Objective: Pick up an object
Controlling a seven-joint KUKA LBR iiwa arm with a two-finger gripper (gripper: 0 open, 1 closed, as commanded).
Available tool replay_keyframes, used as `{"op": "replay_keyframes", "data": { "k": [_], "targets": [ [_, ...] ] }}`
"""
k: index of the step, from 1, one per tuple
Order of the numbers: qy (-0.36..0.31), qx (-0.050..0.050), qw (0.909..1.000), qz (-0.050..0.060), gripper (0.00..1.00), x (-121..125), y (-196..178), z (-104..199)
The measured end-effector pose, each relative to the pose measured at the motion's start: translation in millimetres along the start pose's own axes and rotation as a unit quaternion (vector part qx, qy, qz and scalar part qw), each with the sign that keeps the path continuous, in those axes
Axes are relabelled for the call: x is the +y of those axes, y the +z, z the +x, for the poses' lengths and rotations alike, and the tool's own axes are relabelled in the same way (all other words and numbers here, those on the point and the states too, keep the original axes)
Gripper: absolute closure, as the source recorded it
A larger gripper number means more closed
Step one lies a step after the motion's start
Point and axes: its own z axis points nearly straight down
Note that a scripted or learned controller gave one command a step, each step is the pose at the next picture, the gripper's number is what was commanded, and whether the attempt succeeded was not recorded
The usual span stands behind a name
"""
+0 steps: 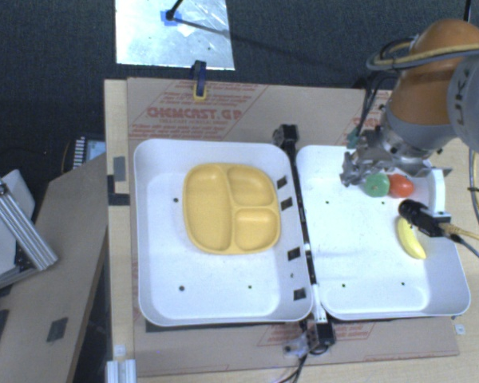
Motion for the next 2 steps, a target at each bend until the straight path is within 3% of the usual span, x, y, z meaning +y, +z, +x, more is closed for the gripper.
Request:
{"op": "replay_keyframes", "data": {
  "k": [1, 2],
  "targets": [
    [0.001, 0.0, 1.0, 0.001, 1.0, 1.4, 7.5, 47.5],
    [0.001, 0.0, 1.0, 0.001, 1.0, -15.5, 2.2, 102.4]
  ]
}}
